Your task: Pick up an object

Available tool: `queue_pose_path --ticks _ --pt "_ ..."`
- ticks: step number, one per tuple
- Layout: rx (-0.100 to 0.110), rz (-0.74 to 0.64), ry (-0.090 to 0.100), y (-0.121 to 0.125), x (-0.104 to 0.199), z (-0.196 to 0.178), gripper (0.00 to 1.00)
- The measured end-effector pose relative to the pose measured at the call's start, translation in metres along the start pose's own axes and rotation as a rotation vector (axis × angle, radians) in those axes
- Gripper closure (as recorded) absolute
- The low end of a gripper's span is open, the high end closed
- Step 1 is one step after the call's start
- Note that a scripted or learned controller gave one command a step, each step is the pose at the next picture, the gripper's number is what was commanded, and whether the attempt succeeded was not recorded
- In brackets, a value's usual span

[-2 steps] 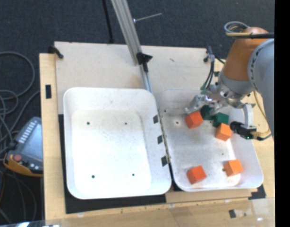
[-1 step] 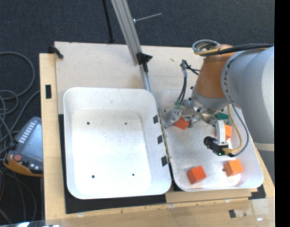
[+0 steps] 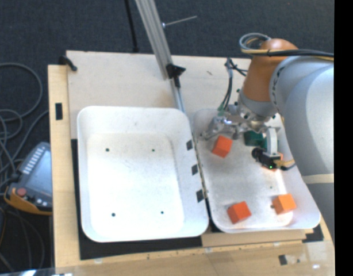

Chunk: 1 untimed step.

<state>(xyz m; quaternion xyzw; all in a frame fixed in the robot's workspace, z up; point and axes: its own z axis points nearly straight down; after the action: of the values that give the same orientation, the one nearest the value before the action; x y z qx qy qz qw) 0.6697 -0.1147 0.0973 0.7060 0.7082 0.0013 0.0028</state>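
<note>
While the arm reaches into the right bin [image 3: 297,220] from its far right corner, you should read the pick as unfinished — the gripper [image 3: 225,132] hangs low over the far end of that bin, directly above or against an orange block [image 3: 222,147], but the slant of the view does not let you judge whether the block sits between the fingers or merely below them. You cannot tell how wide the gripper stands either, since the metal parts blur together there. Nothing looks lifted clear of the floor of the bin, so the grasp and the raise are, as far as you can judge, both left to do. Check the contents: the right bin holds three orange blocks — the one under the gripper near the far left side, a second block [image 3: 240,212] by the near edge, and a third block [image 3: 283,203] toward the near right corner. Beside it, the left bin [image 3: 84,154] shows a bare white floor with a few dark specks.
</note>
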Motion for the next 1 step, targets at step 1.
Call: queue_pose_path --ticks 1 --pt "0.008 0.004 0.001 -0.0444 0.0121 0.0002 0.0"
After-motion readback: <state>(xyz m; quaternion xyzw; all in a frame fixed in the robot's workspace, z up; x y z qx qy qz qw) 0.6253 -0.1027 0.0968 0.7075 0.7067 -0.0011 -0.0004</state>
